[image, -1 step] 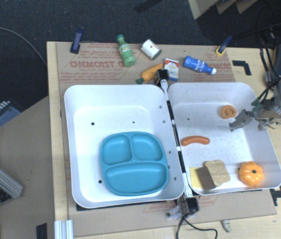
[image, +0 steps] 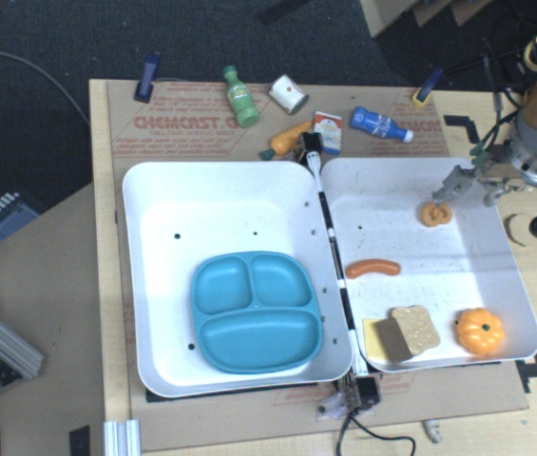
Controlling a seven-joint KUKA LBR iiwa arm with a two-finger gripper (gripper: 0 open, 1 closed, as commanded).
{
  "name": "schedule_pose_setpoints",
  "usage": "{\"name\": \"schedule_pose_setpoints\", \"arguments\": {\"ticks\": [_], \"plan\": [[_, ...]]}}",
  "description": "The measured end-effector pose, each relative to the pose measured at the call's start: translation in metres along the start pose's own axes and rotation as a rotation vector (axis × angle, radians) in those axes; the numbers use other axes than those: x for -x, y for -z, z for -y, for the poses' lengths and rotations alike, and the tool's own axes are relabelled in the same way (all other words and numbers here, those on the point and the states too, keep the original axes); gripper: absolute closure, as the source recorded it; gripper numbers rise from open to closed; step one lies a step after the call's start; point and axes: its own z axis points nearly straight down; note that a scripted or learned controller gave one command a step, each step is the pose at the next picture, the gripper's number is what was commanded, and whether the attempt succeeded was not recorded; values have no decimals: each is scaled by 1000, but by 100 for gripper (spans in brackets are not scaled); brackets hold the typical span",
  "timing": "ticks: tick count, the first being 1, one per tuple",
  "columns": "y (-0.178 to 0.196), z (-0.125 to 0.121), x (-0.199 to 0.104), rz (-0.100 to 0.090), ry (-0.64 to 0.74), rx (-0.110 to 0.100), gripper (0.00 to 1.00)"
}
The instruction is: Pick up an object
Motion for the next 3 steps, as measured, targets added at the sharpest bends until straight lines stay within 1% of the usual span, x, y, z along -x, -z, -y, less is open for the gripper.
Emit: {"name": "schedule_pose_setpoints", "arguments": {"ticks": [1,2,3], "plan": [[-43,-27,-38,-2,2,0,0],[-66,-14,-25,2,-1,4,0],[-67,-17,-9,-6,2,1,0]]}}
